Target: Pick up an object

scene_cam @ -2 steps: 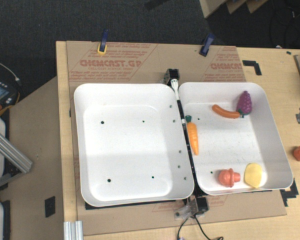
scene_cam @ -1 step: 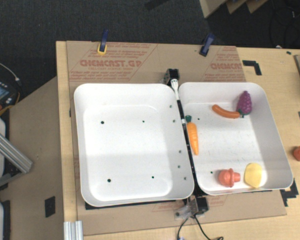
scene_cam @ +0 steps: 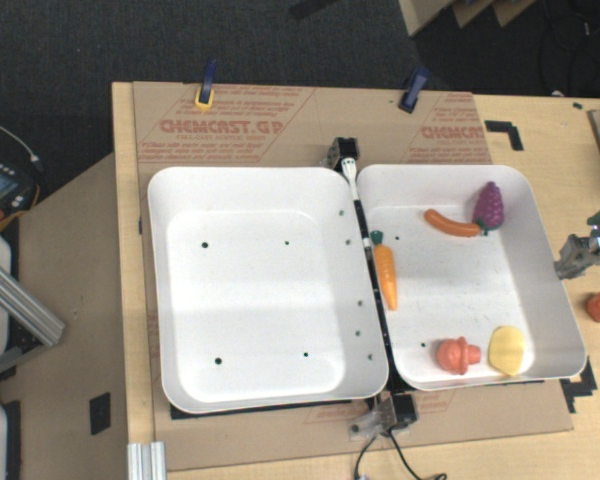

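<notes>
Camera view: carrot (scene_cam: 384,277) lies well left of the hand (scene_cam: 583,252), whose grip I cannot tell.

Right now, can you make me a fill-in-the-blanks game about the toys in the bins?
1. The carrot lies along the ____ edge of the right bin.
2. The purple grapes sit at one end of an orange ____.
3. The yellow lemon sits beside a ____ toy at the near edge.
4. The right bin holds ____ toys.

Missing words: left; sausage; red; five
</notes>
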Robot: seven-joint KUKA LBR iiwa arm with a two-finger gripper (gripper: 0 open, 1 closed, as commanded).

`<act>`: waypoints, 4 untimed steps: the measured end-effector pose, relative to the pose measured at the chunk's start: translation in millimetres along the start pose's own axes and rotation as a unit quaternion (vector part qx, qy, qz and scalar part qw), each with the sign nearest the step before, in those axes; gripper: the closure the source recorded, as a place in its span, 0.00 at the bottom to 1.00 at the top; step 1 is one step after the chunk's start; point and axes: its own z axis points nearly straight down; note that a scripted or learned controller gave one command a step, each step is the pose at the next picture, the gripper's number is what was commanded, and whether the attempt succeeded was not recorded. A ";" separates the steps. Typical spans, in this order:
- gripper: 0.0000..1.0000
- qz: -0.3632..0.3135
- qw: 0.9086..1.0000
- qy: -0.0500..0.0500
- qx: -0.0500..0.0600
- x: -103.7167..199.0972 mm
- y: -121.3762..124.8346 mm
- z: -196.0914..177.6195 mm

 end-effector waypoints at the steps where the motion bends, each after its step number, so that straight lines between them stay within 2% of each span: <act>1: 1.00 -0.001 1.000 0.001 0.001 44.9 0.7 184.9; 4: 1.00 0.002 1.000 -0.003 -0.006 41.4 1.8 149.0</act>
